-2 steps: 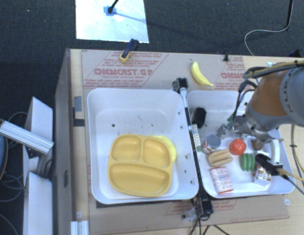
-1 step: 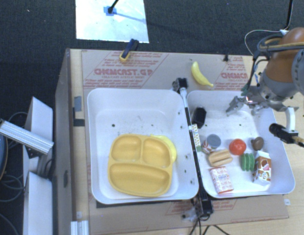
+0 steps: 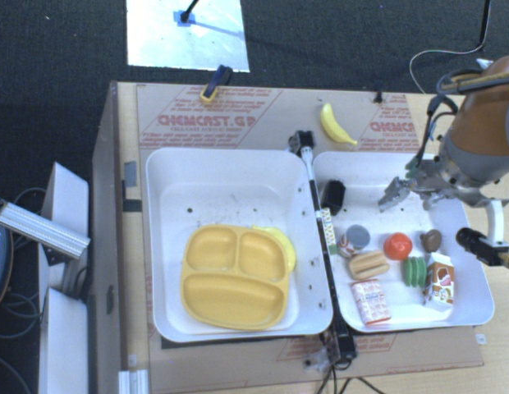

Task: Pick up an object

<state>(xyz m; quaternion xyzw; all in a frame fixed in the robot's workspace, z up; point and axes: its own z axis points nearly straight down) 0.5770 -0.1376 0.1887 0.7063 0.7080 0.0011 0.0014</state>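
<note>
Nearest the camera, along the front of the right bin (image 3: 476, 306), lie the candidates for picking: a red-and-white packet (image 3: 370, 300), a small carton (image 3: 440, 281), a green piece (image 3: 414, 271) and a hot dog (image 3: 369, 264). Just behind them sit a tomato (image 3: 397, 245), a brown lump (image 3: 432, 240) and a grey-topped can (image 3: 354, 239), with a black cup (image 3: 332, 194) further back against the divider between the bins. None of these is lifted; all rest on the bin floor.

Above the back of that bin hangs the end effector (image 3: 400, 192), with open floor beneath it and every object apart from it. Its fingers look spread, with nothing between them. So the pick is not yet done: my judgement is that the arm is at the approach stage, and choosing a target, descending, closing and lifting all remain.

Left of the divider, the other bin (image 3: 168, 220) carries a yellow tray (image 3: 234, 276). A banana (image 3: 337, 125) lies on the bench (image 3: 263, 113) behind the bins, outside both, and a blue-and-yellow tool (image 3: 214, 84) lies at the bench's back edge.
</note>
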